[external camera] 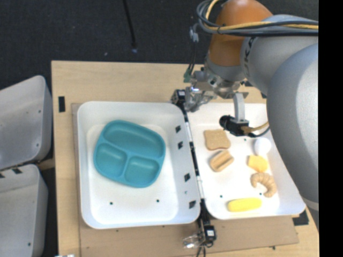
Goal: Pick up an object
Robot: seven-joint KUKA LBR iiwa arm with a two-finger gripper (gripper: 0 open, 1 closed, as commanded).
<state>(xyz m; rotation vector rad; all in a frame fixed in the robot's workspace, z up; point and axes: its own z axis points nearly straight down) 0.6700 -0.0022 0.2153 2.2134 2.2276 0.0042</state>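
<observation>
Six food items (217, 139) (right bin (228, 184))

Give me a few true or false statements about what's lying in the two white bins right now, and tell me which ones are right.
1. The blue divided plate lies in the left bin. True.
2. The bread slice sits on the plate. False: it lies in the right bin.
3. The croissant lies in the right bin. True.
4. The tool hangs over the plate. False: it is above the far end of the walls where the two bins meet.
</observation>
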